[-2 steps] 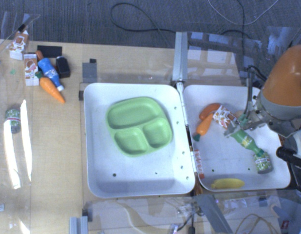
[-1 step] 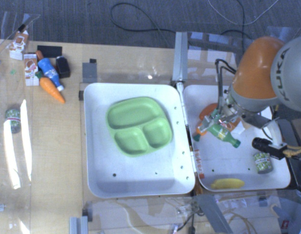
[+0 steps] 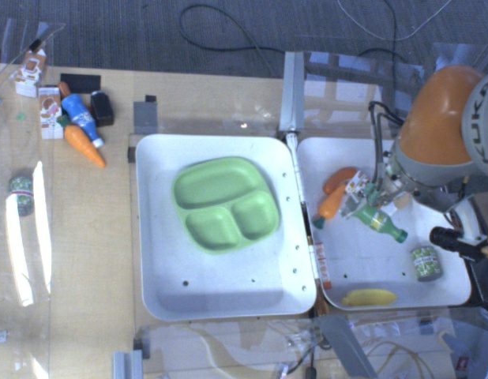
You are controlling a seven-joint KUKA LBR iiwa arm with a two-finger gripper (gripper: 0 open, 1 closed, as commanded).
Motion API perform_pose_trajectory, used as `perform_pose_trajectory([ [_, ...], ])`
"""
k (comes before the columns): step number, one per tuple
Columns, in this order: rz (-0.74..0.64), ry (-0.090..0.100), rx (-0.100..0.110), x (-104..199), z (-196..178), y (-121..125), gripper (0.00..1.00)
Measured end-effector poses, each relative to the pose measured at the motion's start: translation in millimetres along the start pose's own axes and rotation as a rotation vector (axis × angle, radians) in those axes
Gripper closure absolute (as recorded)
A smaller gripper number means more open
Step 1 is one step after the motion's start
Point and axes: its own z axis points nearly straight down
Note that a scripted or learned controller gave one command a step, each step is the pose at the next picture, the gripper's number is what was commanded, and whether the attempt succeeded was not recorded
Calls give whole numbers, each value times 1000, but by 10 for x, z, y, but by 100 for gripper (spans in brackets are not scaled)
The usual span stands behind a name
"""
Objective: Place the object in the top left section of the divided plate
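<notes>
**Arm works the right bin while green plate waits to its left**

A KUKA arm reaches in from the right of the table and hangs its end effector (image 3: 376,196) low over the right bin (image 3: 457,290), directly above a small green bottle (image 3: 380,220). The bottle lies on its side, its long axis running from upper left to lower right, cap toward the lower right. Wrist hardware and cabling hide the tips, so whether they are apart, together or clamped on the bottle cannot be told.

Judging by position alone, the bottle is the likely object of the task; it touches or sits just under the end effector. Just beside it to the left lie an orange carrot (image 3: 331,203) and a reddish sausage-shaped toy (image 3: 339,179). A yellow banana (image 3: 369,297) rests near the bin's front edge and a small green can (image 3: 426,263) toward its right.

The relation that matters: the divided plate (image 3: 226,204) sits in the left bin (image 3: 161,290), well apart from the end effector and across the bins' shared wall. Its top left section (image 3: 216,181), the long compartment along the far side, lies to the left and slightly farther back, so the carry would run leftward over that divider.
</notes>
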Motion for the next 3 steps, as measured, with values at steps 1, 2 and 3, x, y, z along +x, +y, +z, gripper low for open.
perform_pose_trajectory([
  [1, -447, -2, -5, 375, -36, 730, 100],
  [2, -741, -3, -6, 735, -20, 1121, 100],
  [3, -1011, -3, -4, 457, -15, 553, 100],
])
